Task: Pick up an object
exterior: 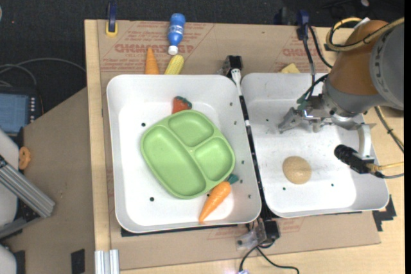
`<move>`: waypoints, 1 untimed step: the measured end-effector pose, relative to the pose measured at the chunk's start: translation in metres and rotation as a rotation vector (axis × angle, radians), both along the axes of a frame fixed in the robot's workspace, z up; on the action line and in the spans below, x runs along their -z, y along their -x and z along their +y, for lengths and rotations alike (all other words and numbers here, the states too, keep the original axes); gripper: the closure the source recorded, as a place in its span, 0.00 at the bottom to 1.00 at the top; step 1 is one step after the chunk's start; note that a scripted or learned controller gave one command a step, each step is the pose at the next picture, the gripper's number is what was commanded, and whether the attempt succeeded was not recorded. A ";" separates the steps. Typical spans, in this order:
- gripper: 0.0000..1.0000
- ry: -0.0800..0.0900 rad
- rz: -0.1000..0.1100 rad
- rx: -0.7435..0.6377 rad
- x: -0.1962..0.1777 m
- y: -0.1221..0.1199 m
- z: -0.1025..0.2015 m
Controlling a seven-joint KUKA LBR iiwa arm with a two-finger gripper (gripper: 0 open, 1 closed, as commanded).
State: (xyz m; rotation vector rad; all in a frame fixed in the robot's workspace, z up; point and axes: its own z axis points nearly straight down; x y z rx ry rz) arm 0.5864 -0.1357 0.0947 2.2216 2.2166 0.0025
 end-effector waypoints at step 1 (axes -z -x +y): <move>1.00 0.001 -0.004 0.001 -0.011 -0.001 0.000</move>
